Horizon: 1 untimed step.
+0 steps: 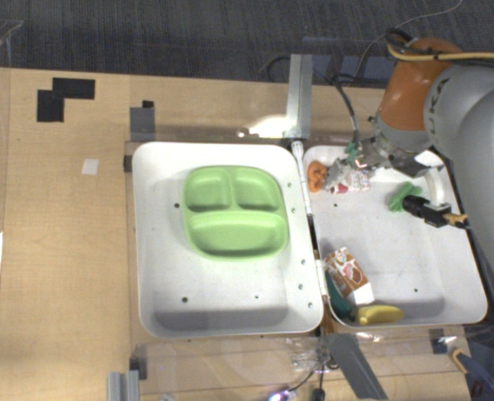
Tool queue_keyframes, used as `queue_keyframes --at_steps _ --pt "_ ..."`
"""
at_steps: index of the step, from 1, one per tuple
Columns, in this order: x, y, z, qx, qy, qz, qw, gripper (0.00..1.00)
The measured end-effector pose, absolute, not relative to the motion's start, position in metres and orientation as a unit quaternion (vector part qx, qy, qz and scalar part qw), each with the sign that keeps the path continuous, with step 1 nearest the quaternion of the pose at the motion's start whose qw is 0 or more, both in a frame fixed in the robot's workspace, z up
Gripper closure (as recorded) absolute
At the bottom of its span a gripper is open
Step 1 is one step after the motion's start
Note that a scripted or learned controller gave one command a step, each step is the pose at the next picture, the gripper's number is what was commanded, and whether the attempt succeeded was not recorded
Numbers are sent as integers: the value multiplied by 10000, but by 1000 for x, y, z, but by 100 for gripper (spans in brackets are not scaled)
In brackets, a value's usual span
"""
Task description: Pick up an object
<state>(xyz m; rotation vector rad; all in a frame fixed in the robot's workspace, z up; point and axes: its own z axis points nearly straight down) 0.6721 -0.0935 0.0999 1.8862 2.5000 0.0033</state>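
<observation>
The grey arm [472, 107] is reaching in from the right over the right bin [414, 266]. Left bin [155, 249] is holding a green divided tray [232, 210]. The gripper [351, 170] is sitting at the right bin's far left corner, its state unreadable, beside a small orange object [316, 175]. A green object [404, 196] is lying right; a snack packet [348, 276] and yellow banana [379, 313] are lying near.

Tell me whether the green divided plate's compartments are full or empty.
Empty. The green divided plate lies flat in the left bin, and all three compartments show bare green.
</observation>
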Motion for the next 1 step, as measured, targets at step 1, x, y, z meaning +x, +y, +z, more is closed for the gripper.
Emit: queue_keyframes --at_steps 1 --pt "670 -30 186 5920 8059 19 24 100"
